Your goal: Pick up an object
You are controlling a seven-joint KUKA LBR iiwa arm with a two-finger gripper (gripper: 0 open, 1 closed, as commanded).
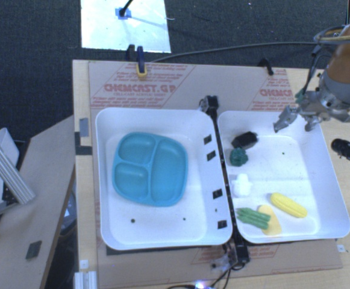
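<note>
**Gripper poised over the right bin's far edge**

Over the far right corner of the right bin (319,155), the gripper (297,120) hangs from the grey arm (343,71), whose orange band sits above the wrist. Its two fingers (283,120) are spread apart, released, with nothing between them. They hover above the bin's back rim, apart from every object inside.

Within that right bin lie several small things. A black object (244,139) rests near the back left corner, and a dark green lump (239,156) sits just beside it, toward the front. A small white piece (241,185) lies farther forward, close to the bin's left wall. Near the front, a green pod-like item (252,217) touches a pale yellow object (270,220), and a yellow corn cob (288,205) lies tilted just to their right. All of these sit well apart from the gripper.

A blue sectioned plate (150,168) lies flat in the left bin (111,125), roughly in its middle. Both white bins stand side by side on a brown board with red lettering (140,89), which covers the surface. A blue and yellow clamp (140,62) grips the board's far edge, and a black cable (235,46) runs across beyond it.
</note>
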